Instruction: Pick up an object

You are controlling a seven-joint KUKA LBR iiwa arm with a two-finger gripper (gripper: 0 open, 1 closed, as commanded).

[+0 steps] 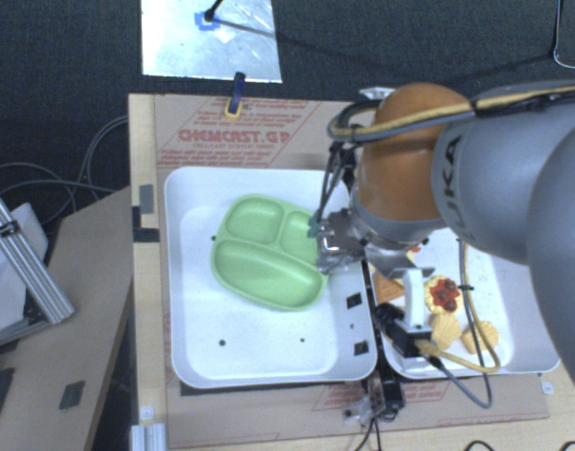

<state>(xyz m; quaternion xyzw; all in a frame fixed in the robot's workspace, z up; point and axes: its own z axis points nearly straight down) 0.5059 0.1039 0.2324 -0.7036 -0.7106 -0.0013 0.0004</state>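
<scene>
Hand (327, 248) touches green plate's (264, 256) right edge; grip state cannot be told.

Green divided plate (267, 252): three compartments, upright, lying flat in the left bin (189, 327), toward its rear right. Small food-shaped items (445, 294), red, yellow and orange, lie clustered in the right bin (522, 350), partly hidden.

place: robotics lab | evidence: bench-mounted arm (513, 186); white bins (189, 346); loose cables (100, 148); aluminium framing (24, 261)
</scene>
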